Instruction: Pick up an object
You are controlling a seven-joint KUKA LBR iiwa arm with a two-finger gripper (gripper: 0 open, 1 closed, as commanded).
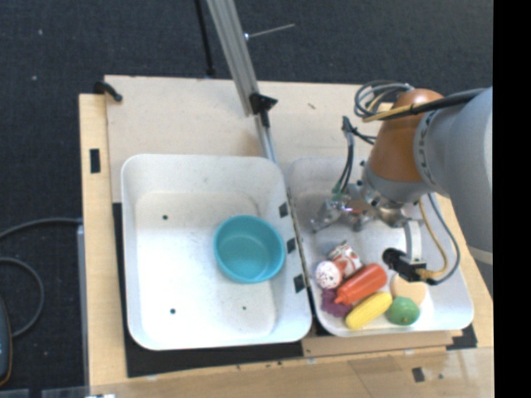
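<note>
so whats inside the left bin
A blue bowl sits open side up in the left bin, near its right wall. A few dark specks dot the bin floor. Whatever lies under the bowl is hidden.

Bright, even overhead light covers the bench, and the two white bins point(141, 222) look washed out, nearly glaring. The dark carpet around the bench stays dim. Soft, short shadows fall beneath a blue bowl point(249, 249) and along the bin walls. The picture is low in resolution and slightly soft, so the gripper point(332, 216) is a blurred, murky patch with little detail.
</note>
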